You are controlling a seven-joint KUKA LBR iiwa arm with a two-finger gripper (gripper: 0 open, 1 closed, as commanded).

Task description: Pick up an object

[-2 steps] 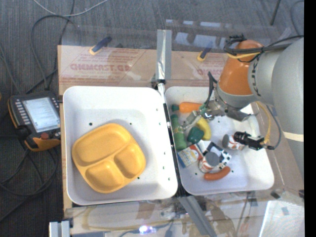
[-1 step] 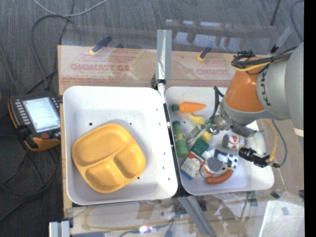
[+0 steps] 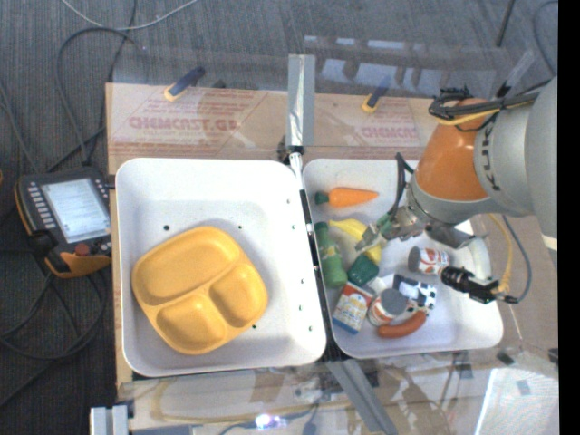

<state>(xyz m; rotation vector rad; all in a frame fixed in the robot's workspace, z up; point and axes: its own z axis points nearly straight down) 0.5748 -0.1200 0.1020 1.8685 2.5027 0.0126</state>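
Because the small objects are all crowded into the right bin (image 3: pixel 494 333), the arm (image 3: pixel 507 166) reaches in from the right and hangs its gripper (image 3: pixel 379 235) low over that pile rather than over the left bin (image 3: pixel 145 175), which carries just a yellow divided tray (image 3: pixel 199 286). The gripper sits just above the yellow banana-like piece (image 3: pixel 349 231) and the green block (image 3: pixel 363 268), near the bin's left wall, and this cluster looks like the likeliest target. Whether the fingers are open or closed cannot be told, since they are small and blend with the clutter; nothing is seen gripped between them. An orange carrot (image 3: pixel 352 197) lies at the far end, apart from the gripper, and a small carton (image 3: pixel 350 307), a cup (image 3: pixel 391 304) and a sausage (image 3: pixel 401 327) lie toward the near edge. The tight packing probably makes a clean grasp chancy, as neighbours touch one another.
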